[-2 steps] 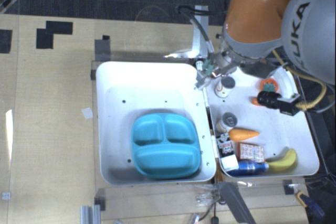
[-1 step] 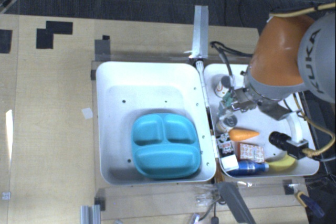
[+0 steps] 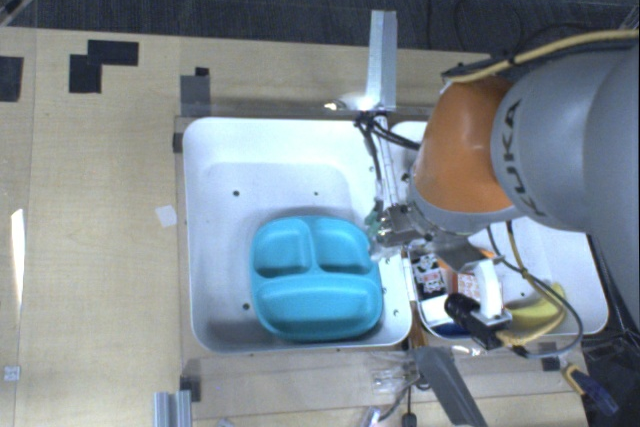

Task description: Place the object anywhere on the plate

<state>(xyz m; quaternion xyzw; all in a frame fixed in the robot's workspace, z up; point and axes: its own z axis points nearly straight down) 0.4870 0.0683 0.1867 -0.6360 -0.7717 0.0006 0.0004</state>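
Blue plate [image 3: 316,277] left of gripper [image 3: 388,227]

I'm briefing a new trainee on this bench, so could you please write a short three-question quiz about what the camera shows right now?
1. True or false: the blue plate lies in the left white bin.
2. How many compartments does the plate have? A) two B) three C) four
3. Fill in: the arm's band above the wrist is coloured ____.

Key:
1. True; it sits toward the bin's near right corner.
2. B; two small ones at the far side, one long one at the near side.
3. Orange.
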